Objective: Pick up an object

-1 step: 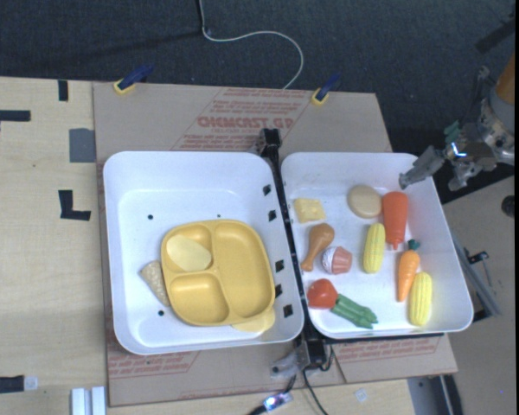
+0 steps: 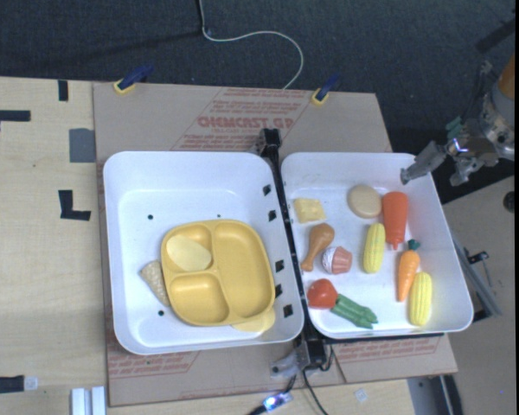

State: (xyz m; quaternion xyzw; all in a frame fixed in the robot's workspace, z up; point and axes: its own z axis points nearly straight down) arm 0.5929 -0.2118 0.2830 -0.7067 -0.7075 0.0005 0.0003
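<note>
The gripper (image 2: 434,164) is hanging over the top right corner of the right bin (image 2: 450,322), its grey fingers spread apart and holding nothing, so no toy has been picked yet. Which toy it is going for, I cannot tell.

Closest to the jaws, just down and to their left, a tan bun-like piece (image 2: 363,201) is sitting against a red-orange pepper (image 2: 395,217). They are touching, and that is the first worry: a descent here could be catching both, or wedging one finger between them and pushing each aside.

Further below the jaws, a small corn cob (image 2: 374,248), a carrot (image 2: 406,272) and a larger corn cob (image 2: 421,298) are lying close together near the bin's right wall. Rounded, slick shapes like these look likely to squirt out of a two-finger pinch, and a finger could be clipping the wall.

Further left of the jaws, a yellow cheese wedge (image 2: 309,209), a drumstick (image 2: 317,244) and a pink-and-white piece (image 2: 336,259) are clustering by the divider; a tomato (image 2: 322,293) and a green vegetable (image 2: 355,311) are touching at the near edge.

Farthest off, in the left bin (image 2: 125,232), a yellow divided plate (image 2: 218,271) is lying flat — too broad, I'd judge, for these jaws.
</note>
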